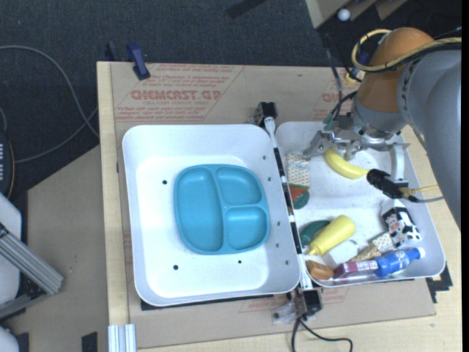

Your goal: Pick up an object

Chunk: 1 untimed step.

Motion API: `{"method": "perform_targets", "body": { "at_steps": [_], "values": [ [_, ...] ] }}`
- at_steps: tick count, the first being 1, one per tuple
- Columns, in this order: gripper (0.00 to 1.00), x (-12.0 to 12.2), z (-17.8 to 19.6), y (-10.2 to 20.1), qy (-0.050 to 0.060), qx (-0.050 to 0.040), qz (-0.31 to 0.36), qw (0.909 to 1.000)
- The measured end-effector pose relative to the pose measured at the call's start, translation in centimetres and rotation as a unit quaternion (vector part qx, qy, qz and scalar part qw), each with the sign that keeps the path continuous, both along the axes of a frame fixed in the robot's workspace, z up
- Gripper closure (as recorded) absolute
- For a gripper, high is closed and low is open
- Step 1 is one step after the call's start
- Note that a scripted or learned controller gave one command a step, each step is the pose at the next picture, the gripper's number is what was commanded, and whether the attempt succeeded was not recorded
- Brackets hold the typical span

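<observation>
My gripper (344, 147) sits over the curved yellow plastic banana (344, 165) nr right white bin's (429, 229) back edge; can't tell if open/closed.

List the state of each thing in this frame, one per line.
gripper: low in the right bin, over the banana; jaws' state unclear
banana: lying flat in the right bin, below the gripper
yellow bottle: lying on its side
blue-capped tube: lying flat by the near wall
blue divided plate: upright in the left bin
right bin: cluttered with small items
</observation>
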State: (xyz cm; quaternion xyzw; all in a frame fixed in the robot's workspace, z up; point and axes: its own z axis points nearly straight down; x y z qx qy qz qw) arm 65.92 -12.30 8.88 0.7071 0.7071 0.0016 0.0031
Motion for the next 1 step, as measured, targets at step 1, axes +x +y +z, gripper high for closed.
{"method": "perform_targets", "body": {
  "at_steps": [1],
  "values": [
    [1.00, 0.03, 0.96, 0.02, -0.001, -0.0004, 0.000, 1.0000]
  ]
}}
